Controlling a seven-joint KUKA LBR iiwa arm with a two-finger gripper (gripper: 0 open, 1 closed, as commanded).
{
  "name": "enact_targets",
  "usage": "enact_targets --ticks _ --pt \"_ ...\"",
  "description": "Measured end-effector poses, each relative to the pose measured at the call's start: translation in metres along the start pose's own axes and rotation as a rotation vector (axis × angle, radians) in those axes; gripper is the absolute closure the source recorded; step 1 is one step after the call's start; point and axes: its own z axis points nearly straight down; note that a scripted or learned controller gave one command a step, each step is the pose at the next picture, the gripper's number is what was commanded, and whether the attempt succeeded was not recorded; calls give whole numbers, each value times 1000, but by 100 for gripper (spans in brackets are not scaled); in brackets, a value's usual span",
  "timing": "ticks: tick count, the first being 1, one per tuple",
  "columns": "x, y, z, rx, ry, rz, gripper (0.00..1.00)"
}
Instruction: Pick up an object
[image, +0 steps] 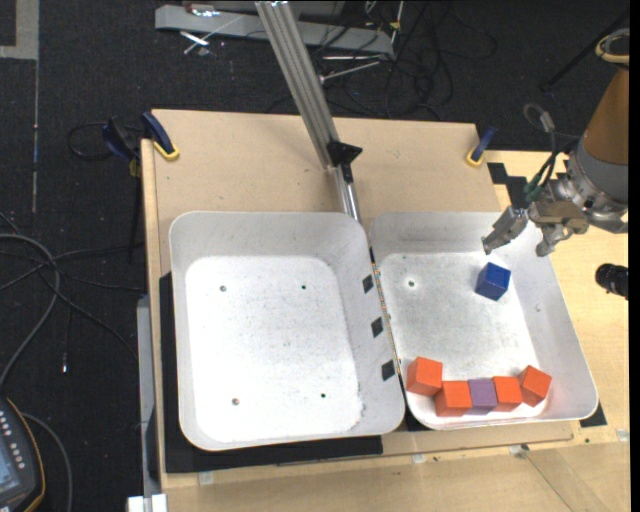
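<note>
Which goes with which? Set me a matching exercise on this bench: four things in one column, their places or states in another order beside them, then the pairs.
1. blue block
2. purple block
3. gripper
4. left bin

A. in the row along the right bin's near edge
B. above the right bin's far side, fingers apart
C. alone, mid right bin
D. beside the right bin, holding no blocks

Pairs: 1-C, 2-A, 3-B, 4-D

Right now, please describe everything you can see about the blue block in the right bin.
The blue block is a small cube, plain and solid blue, with a matte look. It rests on the floor of the right bin, in its upper part, turned slightly. It stands alone, apart from the row of blocks at the bin's lower edge. The gripper is just above it, not touching.
</note>
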Motion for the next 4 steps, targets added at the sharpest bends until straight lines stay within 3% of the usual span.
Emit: enact_targets --ticks 1,2,3,4 --pt "-38 -12 155 6 1 5 0" --pt "-38 -10 150 -2 -1 3 0" --pt "-8 66 167 -9 -3 -5 0" --pt "14 36 167 0 0 -1 0"
